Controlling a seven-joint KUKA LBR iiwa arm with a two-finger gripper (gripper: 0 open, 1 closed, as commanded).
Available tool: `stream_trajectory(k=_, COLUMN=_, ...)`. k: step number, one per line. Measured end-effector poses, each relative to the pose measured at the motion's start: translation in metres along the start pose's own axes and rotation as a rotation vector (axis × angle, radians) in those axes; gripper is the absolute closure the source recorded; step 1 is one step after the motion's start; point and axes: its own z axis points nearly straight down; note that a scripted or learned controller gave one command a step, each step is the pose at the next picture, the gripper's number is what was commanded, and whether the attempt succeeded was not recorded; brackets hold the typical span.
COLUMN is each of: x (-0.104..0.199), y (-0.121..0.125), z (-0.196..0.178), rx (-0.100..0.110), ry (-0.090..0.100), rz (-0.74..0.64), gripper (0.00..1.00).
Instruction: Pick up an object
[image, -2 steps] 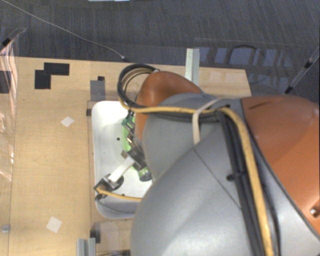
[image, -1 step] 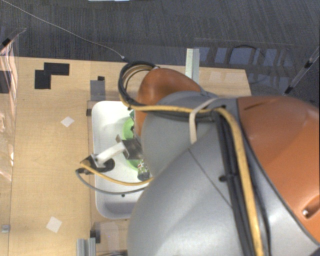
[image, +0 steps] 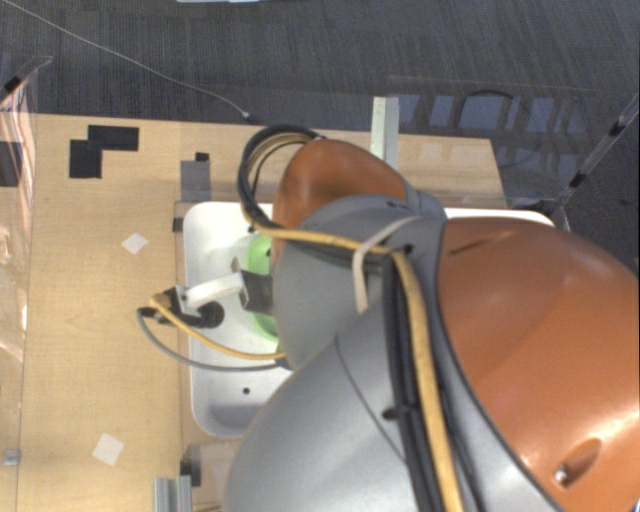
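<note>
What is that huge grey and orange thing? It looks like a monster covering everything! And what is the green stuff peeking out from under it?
That big grey and orange shape is a robot arm, not a monster. It looks huge because the camera hangs above the bench and the arm sits very close beneath it, reaching in from the right. Yellow and black cables run along it to carry power and signals. Under the arm is a shallow white plastic bin resting on a light wooden bench. The green stuff is a bright green object lying in that bin; the arm hides most of it, so I cannot tell what it is. The robot's job is to pick something up. Its gripping end is tucked under the arm here, so I cannot say whether it is holding anything.
</note>
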Motion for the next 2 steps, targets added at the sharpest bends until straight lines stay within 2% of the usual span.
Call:
stream_trajectory(k=1, x=0.0, y=0.0, z=-0.047, rx=-0.002, ry=0.0, rz=-0.505, gripper=1.0)
stream_trajectory(k=2, x=0.001, y=0.001, z=-0.009, rx=-0.001, ry=-0.003, rz=-0.186, gripper=1.0)
